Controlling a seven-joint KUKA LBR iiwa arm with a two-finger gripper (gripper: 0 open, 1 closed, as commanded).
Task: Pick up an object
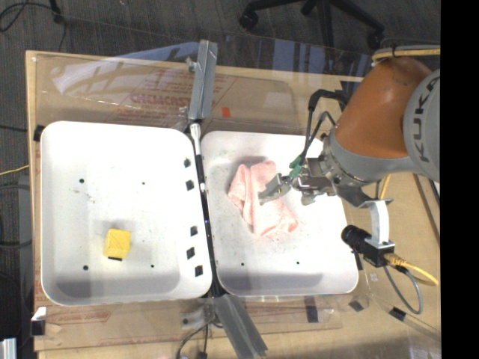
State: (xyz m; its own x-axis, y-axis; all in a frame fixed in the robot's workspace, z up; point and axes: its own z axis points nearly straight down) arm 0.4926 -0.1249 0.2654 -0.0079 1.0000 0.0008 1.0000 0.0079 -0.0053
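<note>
pink cloth (262, 200) right bin (329, 275), yellow block (117, 244) left bin (60, 275)

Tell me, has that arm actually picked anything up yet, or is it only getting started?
Done: the arm has reached into the right bin, and its gripper sits over the pink cloth. In hand: it seems to be at the cloth, though I cannot tell if the cloth is gripped, since it lies on the bin floor. Left: lifting something. The yellow block sits untouched in the left bin.

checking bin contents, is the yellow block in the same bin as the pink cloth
No, the yellow block lies in the left bin, while the pink cloth lies in the right bin.
</note>
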